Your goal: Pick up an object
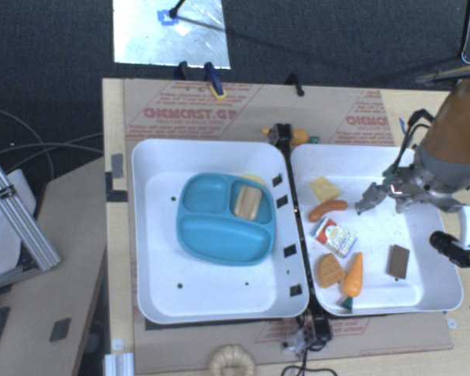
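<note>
Sausage (328, 208) in right bin (435, 288), just left of and slightly below gripper (381, 197).

Lies with long axis nearly level, tilted up a little toward the right end, touching or almost touching cheese wedge (324, 188) above it. Sits nearest of all loose items to the claw; milk carton (334, 236), carrot (353, 274), cookie (329, 269) and chocolate bar (397, 261) farther off, lower in the same bin. Claw hovers over bare bin floor, nothing between its fingers; open or closed, cannot tell. Likely calls for a short shift leftward and down.
</note>
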`<state>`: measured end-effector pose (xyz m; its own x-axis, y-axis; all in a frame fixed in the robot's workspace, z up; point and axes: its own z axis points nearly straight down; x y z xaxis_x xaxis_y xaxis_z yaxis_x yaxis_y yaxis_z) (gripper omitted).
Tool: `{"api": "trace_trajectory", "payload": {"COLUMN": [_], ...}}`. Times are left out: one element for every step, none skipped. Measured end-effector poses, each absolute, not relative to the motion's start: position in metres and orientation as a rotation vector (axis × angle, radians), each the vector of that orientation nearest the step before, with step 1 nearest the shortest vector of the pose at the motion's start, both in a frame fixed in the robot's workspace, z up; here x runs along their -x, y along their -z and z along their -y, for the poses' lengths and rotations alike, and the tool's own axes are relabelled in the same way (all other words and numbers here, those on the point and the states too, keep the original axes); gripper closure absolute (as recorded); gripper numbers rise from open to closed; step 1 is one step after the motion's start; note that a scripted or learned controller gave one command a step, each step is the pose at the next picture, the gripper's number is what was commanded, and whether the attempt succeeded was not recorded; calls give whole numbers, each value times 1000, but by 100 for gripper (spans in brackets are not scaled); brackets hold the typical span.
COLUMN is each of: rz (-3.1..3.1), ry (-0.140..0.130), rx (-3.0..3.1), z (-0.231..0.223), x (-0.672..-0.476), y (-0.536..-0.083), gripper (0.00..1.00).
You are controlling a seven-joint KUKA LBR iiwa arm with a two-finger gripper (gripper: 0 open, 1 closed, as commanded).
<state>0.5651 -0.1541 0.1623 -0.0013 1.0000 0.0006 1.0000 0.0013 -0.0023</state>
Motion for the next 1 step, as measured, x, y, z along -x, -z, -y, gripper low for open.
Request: {"api": "trace_trajectory", "payload": {"rz": [2221], "ry": [-2], "rx": [2218], "z": [145], "x": [-560], "y": [-106], "gripper": [0]}}
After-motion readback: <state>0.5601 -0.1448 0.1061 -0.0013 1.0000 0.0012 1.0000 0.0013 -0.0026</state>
